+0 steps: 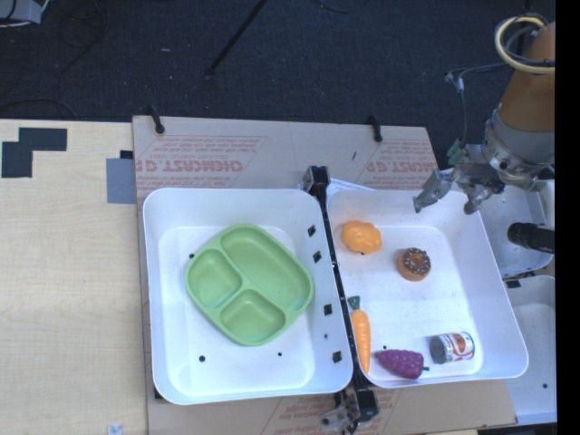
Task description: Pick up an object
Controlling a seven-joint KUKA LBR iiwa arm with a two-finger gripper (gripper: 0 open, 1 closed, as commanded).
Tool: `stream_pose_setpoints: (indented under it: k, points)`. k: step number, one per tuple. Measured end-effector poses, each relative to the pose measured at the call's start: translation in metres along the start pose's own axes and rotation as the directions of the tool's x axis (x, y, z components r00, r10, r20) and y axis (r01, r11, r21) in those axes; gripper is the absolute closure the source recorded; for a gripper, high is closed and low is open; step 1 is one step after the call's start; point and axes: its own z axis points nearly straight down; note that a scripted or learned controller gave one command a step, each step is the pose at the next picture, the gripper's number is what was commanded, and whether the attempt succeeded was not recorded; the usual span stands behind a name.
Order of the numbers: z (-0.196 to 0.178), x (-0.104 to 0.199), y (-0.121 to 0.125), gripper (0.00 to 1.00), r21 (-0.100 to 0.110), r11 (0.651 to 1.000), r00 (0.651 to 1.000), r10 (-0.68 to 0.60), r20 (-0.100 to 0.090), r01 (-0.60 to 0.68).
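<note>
My gripper (450, 196) hangs open over the back right corner of the right bin (485, 270), its two fingers spread apart with nothing between them. In that bin lie an orange fruit-like toy (362, 237) at the back left, a chocolate doughnut (414, 264) near the middle, a carrot (361, 333) along the left wall, a purple grape-like toy (400, 362) at the front, and a small can (452, 346) lying on its side at the front right. All of them sit well below and left of the gripper.
The left bin (172, 243) holds a green divided plate (248, 283). A black divider (331, 279) runs between the bins. Cardboard (227, 157) lies under them on the wooden bench (63, 288). The arm's orange band (530, 89) rises at the right.
</note>
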Motion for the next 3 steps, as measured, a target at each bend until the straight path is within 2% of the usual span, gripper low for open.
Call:
stream_pose_setpoints:
  k: [1,2,3]
  points:
    - [-0.008,0.000,0.002,0.00,-0.014,1.000,1.000,-0.002,0.003,0.002]
    - [0.035,0.002,-0.001,0.00,-0.009,1.000,1.000,-0.002,0.001,0.002]
    - [0.099,0.005,-0.002,0.00,-0.007,1.000,1.000,-0.001,0.001,0.001]
